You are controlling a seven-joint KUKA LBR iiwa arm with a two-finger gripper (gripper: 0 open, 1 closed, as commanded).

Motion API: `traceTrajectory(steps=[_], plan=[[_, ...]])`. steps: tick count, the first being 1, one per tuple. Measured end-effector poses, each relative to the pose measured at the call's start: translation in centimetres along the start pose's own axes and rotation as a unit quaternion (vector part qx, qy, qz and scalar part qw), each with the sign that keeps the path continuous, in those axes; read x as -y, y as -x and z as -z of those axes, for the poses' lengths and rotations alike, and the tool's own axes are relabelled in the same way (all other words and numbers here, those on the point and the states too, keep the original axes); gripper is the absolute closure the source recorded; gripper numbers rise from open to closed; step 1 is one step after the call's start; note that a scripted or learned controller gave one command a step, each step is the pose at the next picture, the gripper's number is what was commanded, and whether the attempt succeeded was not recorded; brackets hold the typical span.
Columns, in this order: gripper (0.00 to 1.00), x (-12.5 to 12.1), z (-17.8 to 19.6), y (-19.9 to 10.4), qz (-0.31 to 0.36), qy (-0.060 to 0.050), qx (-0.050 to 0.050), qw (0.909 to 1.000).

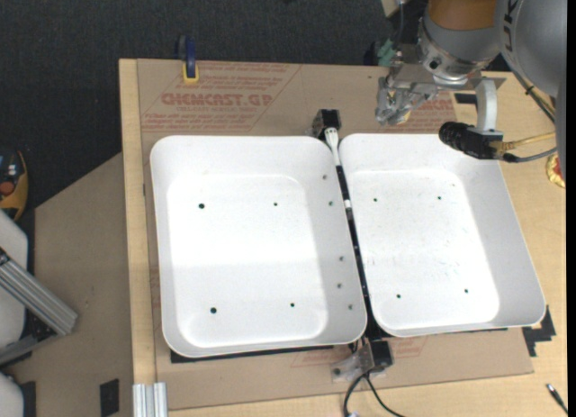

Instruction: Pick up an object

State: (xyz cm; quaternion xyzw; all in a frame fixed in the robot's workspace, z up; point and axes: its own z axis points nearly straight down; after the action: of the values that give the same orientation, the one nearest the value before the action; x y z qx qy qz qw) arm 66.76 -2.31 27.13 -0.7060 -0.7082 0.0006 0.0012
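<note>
Two smooth, matt white plastic bins (171,226) on a dull brown cardboard sheet (225,95) with red print.

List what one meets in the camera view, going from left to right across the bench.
Blue clamp → left bin → black clip between the bins → gripper, above the right bin's far edge.

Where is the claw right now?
The claw hangs at the camera view's upper right, above the brown board just beyond the far rim of the right bin.
</note>
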Motion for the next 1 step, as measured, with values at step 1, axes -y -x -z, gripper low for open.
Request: traceTrajectory(steps=[1], plan=[[1.00,3.11,3.46,-0.33,-0.001,0.000,0.000,1.0000]])
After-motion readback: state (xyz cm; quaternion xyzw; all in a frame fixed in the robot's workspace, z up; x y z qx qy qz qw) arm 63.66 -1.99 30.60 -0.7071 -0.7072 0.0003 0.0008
